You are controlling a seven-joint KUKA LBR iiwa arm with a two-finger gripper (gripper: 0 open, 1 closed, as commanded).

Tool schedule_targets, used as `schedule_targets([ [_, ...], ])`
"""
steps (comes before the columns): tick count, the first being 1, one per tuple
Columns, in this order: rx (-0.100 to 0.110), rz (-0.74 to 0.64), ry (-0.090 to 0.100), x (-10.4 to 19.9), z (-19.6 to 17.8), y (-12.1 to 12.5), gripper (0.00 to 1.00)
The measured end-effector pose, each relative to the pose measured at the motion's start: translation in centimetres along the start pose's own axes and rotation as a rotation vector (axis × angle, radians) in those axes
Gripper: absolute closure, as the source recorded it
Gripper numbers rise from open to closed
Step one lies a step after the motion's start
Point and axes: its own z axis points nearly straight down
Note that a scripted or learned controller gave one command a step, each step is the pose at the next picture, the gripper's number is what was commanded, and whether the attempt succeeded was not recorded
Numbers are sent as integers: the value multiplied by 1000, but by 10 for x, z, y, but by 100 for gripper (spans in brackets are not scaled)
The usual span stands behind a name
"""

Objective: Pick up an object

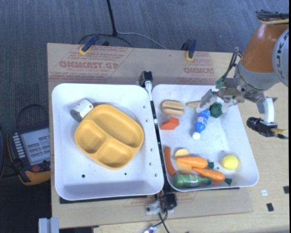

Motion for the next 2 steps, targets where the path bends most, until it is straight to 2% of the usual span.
schedule_targets([
  [1, -1, 220, 0, -14, 113, -4, 0],
  [2, 1, 219, 0, -14, 104, -4, 100],
])
